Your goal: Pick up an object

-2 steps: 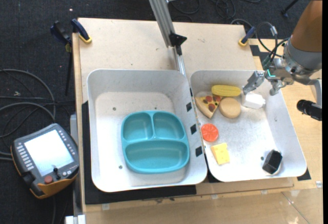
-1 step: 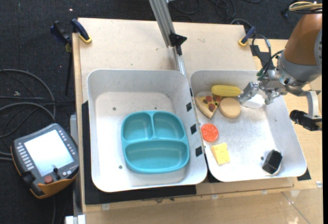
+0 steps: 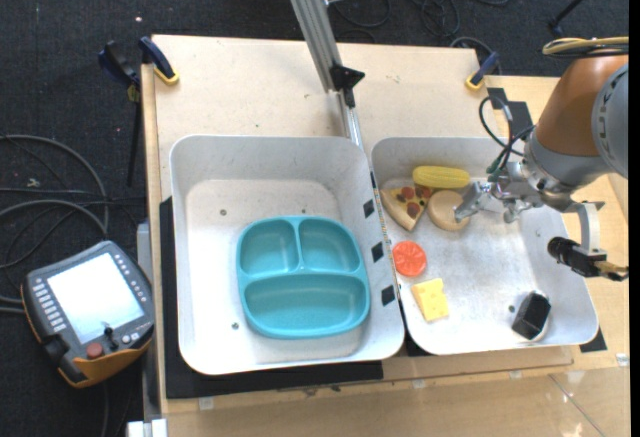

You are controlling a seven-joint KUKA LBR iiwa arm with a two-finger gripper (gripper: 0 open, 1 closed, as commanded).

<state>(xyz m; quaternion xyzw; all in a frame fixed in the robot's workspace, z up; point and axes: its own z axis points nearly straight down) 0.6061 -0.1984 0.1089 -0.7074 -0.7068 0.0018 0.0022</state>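
The right bin [image 3: 560, 255] holds several toy foods. A yellow corn-like piece [image 3: 440, 176] lies at the back, with a pizza slice [image 3: 403, 206] and a tan bread-like piece [image 3: 443, 214] beside it. An orange tomato slice [image 3: 409, 258] and a yellow cheese wedge [image 3: 431, 299] lie near the bin's left wall, and a black object [image 3: 530, 315] sits at the front right. My gripper [image 3: 488, 206] hovers just right of the tan piece. It is open with nothing between its fingers.
The left bin [image 3: 200, 185] holds a teal divided plate [image 3: 300, 275]. A slanted metal pole [image 3: 315, 15] ends at the wall between the bins. A teach pendant [image 3: 85, 310] lies off the bench at the left. Bare bin floor lies between the cheese and the black object.
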